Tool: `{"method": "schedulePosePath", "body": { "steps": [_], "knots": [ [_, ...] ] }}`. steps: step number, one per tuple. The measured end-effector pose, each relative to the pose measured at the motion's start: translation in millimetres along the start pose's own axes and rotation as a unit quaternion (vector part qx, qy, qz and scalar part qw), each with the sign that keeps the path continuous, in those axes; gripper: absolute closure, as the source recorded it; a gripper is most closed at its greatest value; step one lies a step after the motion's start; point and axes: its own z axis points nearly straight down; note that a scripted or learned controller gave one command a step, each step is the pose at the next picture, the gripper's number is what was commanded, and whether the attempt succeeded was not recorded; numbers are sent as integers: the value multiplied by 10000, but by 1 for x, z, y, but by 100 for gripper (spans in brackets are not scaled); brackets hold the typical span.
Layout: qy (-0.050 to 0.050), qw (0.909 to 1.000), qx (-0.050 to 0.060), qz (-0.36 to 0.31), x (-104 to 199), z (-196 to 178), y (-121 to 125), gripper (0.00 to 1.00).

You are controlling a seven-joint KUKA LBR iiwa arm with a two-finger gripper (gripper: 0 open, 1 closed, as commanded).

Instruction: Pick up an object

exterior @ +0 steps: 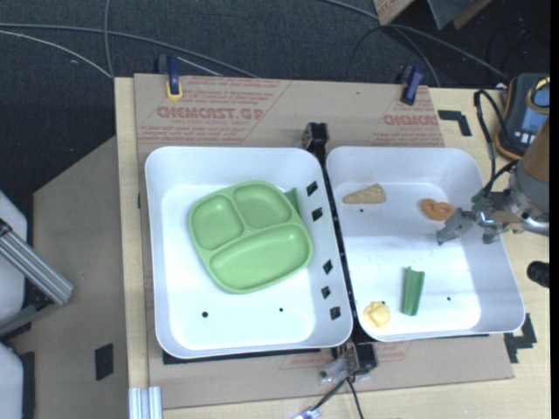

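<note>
Where arm crops out, end effector blurred

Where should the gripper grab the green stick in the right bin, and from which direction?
Grip the green stick across its middle, coming straight down from above. It lies flat on the bin floor, long and narrow, so the fingers would probably close best across its short width. The yellow piece sits apart to its left, leaving room. The gripper is up near the orange piece.
</note>
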Motion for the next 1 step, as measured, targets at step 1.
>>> {"method": "schedulePosePath", "body": {
  "steps": [1],
  "knots": [
    [-1, 10000, -3, 0, 7, 52, 8, 0]
  ]
}}
